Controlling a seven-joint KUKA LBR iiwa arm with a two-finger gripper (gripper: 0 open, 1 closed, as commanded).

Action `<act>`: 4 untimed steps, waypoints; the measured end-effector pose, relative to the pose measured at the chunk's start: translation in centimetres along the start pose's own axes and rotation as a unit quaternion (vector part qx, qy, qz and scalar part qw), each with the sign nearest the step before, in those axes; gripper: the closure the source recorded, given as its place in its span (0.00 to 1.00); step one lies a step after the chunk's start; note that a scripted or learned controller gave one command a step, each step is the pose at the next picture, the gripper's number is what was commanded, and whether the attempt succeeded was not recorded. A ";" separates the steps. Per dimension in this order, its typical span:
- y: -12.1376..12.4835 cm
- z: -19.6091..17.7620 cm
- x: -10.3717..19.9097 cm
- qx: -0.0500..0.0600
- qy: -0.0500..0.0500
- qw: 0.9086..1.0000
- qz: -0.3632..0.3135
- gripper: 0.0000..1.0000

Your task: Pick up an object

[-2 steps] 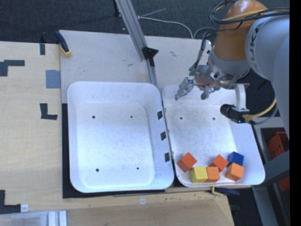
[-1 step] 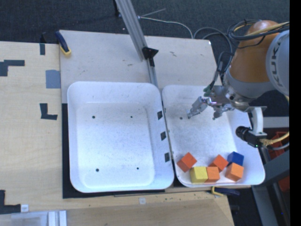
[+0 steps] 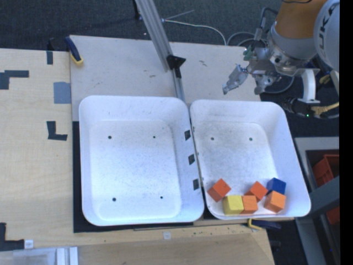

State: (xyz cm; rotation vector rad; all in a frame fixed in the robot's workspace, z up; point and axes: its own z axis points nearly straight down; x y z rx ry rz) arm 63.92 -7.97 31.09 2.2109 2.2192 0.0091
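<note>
Several small blocks lie in the near right corner of the right bin point(image 3: 287, 127): an orange block point(image 3: 219, 189), a yellow block point(image 3: 233, 204), a blue block point(image 3: 276, 185) and more orange ones point(image 3: 274, 201) packed close together. My gripper point(image 3: 234, 83) hangs high beyond the far rim of the right bin, over the bench, well away from the blocks. It carries nothing that I can see.
The left bin point(image 3: 132, 159) sits beside the right one, their rims touching. A slanted metal rail point(image 3: 157, 32) runs down to the bins' shared far corner. A blue and yellow clamp point(image 3: 73, 51) is at the bench's far left. Cables point(image 3: 209, 29) lie behind.
</note>
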 end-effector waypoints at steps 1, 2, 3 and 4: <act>-9.9 8.1 -0.6 0.012 0.002 1.000 0.003 0.00; -5.4 5.3 0.2 0.004 0.001 1.000 0.000 0.00; -12.6 6.9 -1.3 0.009 0.001 1.000 0.003 0.00; -6.0 6.3 -2.3 0.004 0.001 1.000 0.000 0.00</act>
